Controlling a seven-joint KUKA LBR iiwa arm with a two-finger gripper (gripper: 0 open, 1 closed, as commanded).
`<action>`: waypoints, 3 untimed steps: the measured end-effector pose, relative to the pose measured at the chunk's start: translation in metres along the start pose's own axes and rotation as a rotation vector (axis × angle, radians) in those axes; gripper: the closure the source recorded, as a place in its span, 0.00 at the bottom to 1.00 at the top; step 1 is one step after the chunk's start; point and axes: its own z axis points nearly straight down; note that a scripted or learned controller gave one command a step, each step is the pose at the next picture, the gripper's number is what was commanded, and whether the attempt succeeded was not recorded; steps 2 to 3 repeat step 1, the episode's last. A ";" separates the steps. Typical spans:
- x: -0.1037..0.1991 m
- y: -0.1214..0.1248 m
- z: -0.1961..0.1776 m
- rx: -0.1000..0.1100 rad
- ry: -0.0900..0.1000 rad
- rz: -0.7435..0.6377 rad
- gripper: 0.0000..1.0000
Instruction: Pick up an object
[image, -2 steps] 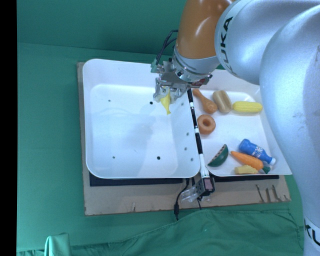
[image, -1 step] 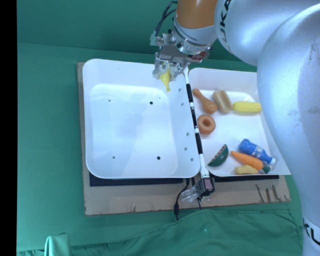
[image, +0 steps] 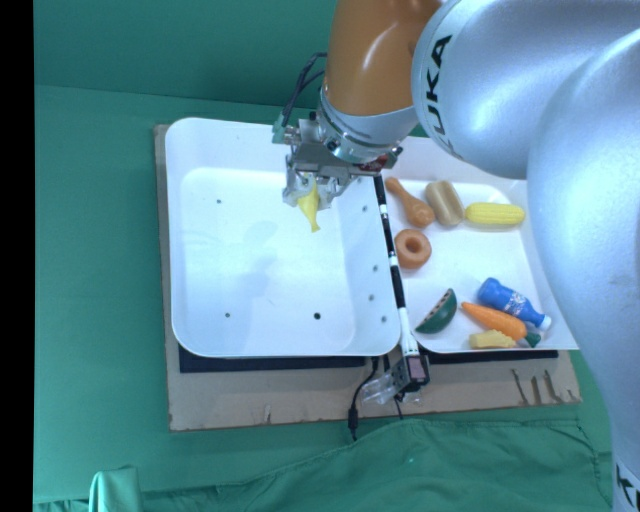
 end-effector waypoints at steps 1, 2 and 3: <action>0.006 -0.074 0.009 0.002 -0.001 0.002 1.00; 0.006 -0.074 0.009 0.002 -0.001 0.002 1.00; 0.006 -0.074 0.009 0.002 -0.001 0.002 1.00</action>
